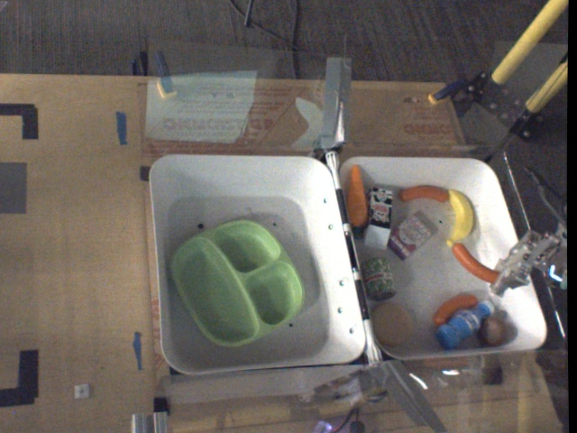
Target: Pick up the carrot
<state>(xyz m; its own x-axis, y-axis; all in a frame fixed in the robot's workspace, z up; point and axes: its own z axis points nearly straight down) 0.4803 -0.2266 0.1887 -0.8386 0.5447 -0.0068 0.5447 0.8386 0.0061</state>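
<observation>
right bin (505, 188) | carrot (358, 197) at left wall | carton (381, 207) beside, perhaps touching

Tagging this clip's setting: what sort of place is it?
Likely a robot lab bench: two white bins side by side, toy food like the carrot, blue tape marks on the bench, gripper.

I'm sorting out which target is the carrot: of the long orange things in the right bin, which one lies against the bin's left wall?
The carrot, tapered and upright along the left wall; the hot dogs lie further right.
</observation>
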